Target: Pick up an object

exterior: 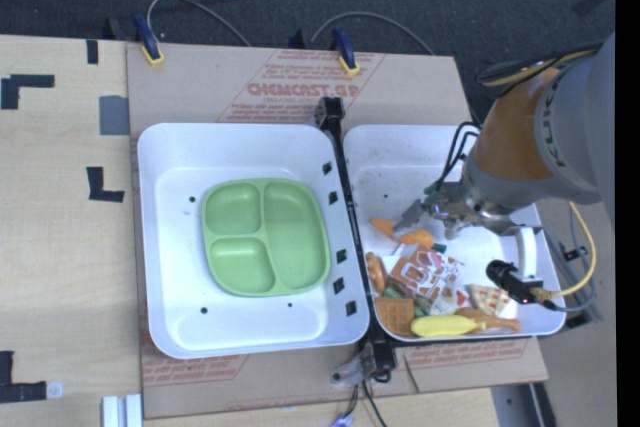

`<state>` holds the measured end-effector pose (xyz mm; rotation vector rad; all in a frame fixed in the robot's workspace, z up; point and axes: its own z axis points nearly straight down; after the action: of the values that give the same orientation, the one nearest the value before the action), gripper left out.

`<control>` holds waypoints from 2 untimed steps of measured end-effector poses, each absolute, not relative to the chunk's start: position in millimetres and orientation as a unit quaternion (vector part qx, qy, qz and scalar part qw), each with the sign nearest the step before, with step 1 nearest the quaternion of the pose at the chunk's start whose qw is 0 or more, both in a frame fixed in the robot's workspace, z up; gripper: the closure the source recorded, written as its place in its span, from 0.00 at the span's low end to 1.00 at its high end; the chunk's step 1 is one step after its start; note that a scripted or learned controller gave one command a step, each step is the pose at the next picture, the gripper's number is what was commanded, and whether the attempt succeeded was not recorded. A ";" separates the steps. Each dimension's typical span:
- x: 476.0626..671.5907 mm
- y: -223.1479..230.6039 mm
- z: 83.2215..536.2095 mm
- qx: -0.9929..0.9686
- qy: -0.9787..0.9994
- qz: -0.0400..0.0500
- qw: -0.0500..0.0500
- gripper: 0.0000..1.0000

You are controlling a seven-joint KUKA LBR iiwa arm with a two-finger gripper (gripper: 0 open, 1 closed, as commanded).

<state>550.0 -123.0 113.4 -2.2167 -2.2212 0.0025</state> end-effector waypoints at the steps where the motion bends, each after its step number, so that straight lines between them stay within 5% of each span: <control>1: 537.9 -104.2 86.3 -0.707 -0.707 0.000 -0.002 0.00; 2: 581.2 -99.3 86.2 -0.707 -0.708 -0.001 -0.002 0.00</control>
<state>581.2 -99.3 86.2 -2.2226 -2.2251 -0.0020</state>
